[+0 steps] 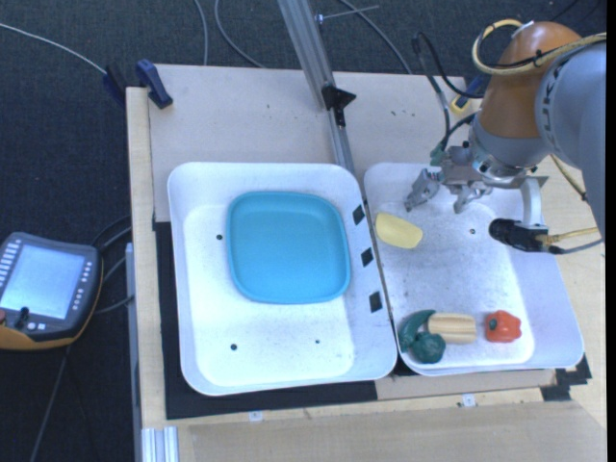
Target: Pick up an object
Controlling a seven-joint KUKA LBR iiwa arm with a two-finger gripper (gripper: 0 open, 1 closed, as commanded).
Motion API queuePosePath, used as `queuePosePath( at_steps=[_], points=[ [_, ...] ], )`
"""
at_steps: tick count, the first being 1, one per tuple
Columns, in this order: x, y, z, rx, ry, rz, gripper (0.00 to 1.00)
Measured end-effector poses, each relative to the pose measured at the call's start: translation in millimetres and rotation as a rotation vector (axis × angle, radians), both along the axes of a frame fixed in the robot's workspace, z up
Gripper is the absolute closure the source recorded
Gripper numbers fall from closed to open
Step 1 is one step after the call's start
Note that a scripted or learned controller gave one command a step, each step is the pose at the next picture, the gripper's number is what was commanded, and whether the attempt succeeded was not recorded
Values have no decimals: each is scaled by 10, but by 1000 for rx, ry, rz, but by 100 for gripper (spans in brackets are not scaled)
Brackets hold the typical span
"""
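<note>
The hand (444, 192) is hovering with its fingers spread and nothing between them over the far end of the right bin (539, 301), near the yellow piece (397, 230) lying by that bin's left wall. That piece is looking light, smooth and possibly slippery, best pinched across its narrow width. I am counting two bins, one blue plate (287, 245) in the left bin (192, 258), and four small items: yellow, green (422, 338), tan (452, 328), and red (501, 326).

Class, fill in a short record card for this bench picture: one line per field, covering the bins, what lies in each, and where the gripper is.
left bin: holds a blue plate
right bin: holds a yellow piece, a green item, a tan block, a red pepper
gripper: over the right bin's far end, nothing between its fingers
nearest thing to gripper: yellow piece
</note>
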State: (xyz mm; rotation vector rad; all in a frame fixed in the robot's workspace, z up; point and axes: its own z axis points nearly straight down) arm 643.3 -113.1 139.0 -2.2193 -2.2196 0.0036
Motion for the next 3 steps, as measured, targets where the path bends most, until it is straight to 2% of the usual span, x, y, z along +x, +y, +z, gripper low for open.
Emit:
queuePosePath(
  at_steps=[1,2,3],
  points=[
    [14,2,132,0,-6,0,100],
    [105,11,721,-1,-9,0,100],
    [107,13,627,0,-4,0,100]
  ],
)
